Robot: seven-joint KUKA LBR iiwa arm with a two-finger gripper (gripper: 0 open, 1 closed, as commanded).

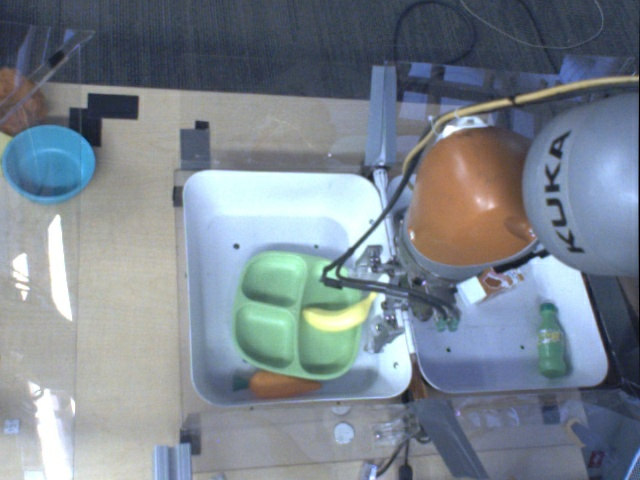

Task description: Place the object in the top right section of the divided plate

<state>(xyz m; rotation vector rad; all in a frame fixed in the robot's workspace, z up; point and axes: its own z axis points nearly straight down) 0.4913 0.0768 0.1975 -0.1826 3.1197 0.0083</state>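
The divided plate (285, 313) is looking like smooth, matt green plastic, and the banana (338, 317) on it is showing a dull yellow skin. The left bin (225, 228) is appearing as smooth white plastic with a soft sheen. At two o'clock, the arm (520, 193) is gleaming with glossy orange and grey shells. The bench (120, 298) is reading as pale wood. The bowl (48, 163) at ten o'clock is shining like blue plastic.

Open white floor runs along the left bin's (215, 268) far and left sides, but the green divided plate (290, 313) fills its middle, a banana (338, 317) lies across the plate's right side and a carrot (283, 385) crowds the near wall.
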